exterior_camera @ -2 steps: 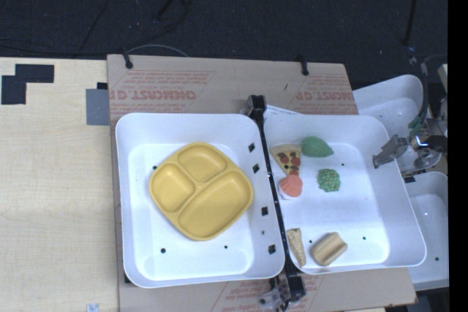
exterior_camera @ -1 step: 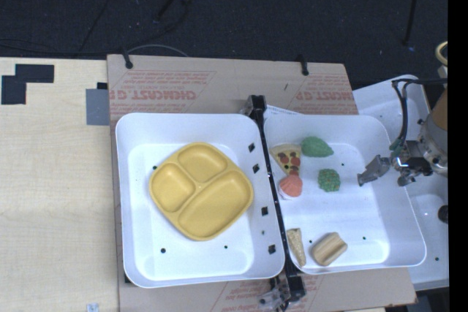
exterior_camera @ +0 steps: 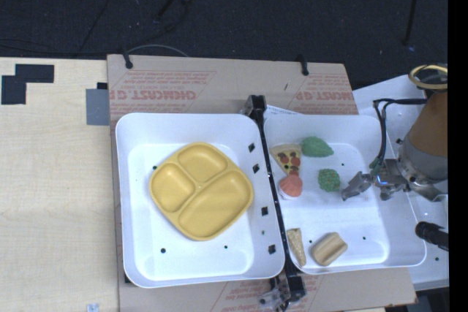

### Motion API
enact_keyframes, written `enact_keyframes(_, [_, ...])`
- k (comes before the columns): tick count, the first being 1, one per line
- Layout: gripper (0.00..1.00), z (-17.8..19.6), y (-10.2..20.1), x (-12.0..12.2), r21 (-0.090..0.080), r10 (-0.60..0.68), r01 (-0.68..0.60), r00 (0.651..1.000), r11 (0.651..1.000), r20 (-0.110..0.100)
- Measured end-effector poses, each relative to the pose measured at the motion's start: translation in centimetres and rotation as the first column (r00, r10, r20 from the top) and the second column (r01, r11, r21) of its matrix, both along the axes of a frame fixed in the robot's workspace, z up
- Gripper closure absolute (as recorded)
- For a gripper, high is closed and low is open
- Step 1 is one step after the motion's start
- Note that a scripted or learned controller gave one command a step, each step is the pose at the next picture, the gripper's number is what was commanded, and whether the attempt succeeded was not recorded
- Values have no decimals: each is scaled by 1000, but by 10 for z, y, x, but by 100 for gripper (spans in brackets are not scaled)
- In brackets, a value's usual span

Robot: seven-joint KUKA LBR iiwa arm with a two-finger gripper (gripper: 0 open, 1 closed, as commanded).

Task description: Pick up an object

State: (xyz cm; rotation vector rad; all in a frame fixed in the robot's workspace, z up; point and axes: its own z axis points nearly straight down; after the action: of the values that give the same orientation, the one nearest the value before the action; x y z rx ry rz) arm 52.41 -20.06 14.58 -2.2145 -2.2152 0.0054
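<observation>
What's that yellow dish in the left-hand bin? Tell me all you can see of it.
The yellow divided plate looks like smooth moulded plastic, squarish with rounded corners. Raised ridges split it into three compartments, two smaller and one larger, with nothing in them. It lies flat, turned at an angle, near the middle of the left white bin, touching nothing but the bin floor.

Left bin: divided plate at centre. Right bin: pizza slice near the dividing wall, leafy piece to its right; round piece in front of the pizza slice, broccoli to its right; wedge and bread roll side by side at the front. End effector just right of the broccoli.
</observation>
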Motion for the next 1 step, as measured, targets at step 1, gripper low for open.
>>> enact_keyframes(1, [0,-54,1,-1,-1,-1,1,1000,1000,1])
